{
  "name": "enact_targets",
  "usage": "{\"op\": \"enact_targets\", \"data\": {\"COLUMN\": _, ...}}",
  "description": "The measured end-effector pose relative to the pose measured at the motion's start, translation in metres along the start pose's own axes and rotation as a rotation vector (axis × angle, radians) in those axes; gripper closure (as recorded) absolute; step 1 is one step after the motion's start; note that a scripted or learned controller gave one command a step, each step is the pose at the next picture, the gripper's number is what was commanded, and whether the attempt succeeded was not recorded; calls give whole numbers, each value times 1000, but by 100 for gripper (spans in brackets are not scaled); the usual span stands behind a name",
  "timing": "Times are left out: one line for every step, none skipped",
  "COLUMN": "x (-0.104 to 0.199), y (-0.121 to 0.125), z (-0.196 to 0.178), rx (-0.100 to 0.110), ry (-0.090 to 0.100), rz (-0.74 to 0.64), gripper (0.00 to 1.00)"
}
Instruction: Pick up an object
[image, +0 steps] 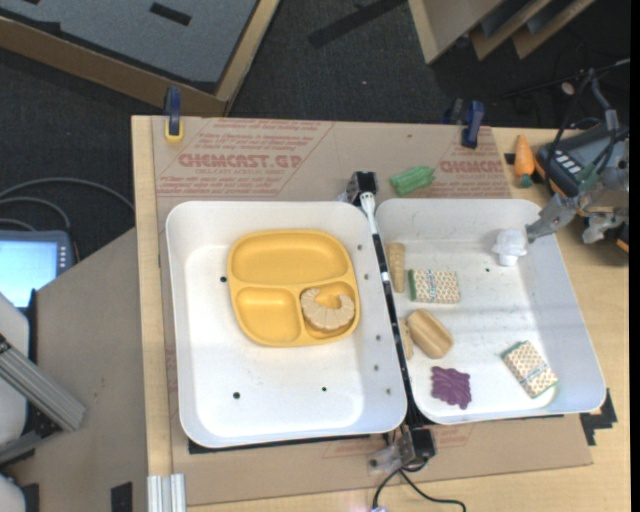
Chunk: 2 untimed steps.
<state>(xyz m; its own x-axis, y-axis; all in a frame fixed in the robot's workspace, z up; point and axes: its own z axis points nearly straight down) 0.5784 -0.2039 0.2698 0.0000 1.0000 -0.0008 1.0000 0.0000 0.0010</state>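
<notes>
The right bin (560, 290) holds several loose objects. A tan stick (396, 266) lies by its left wall, beside a patterned packet (435, 286). Below these sit a tan bread-like piece (430, 334), a purple bunch (451, 386) and a patterned block (529, 368). A small white object (509, 244) rests near the bin's far right. My gripper (545, 219) reaches in from the right over the bin's far right corner, its tip just up and right of the white object. Nothing is visibly held.
The left bin (200, 360) carries a yellow divided plate (290, 262) with a round tan item (327, 309) in its lower right compartment. A green object (412, 180) lies on the board behind the bins. Cables and the arm crowd the right edge.
</notes>
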Motion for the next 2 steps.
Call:
{"op": "enact_targets", "data": {"x": 34, "y": 56, "z": 112, "rx": 11, "ry": 6, "rz": -4, "gripper": 0}}
{"op": "enact_targets", "data": {"x": 55, "y": 89, "z": 166, "rx": 1, "ry": 1, "rz": -3, "gripper": 0}}
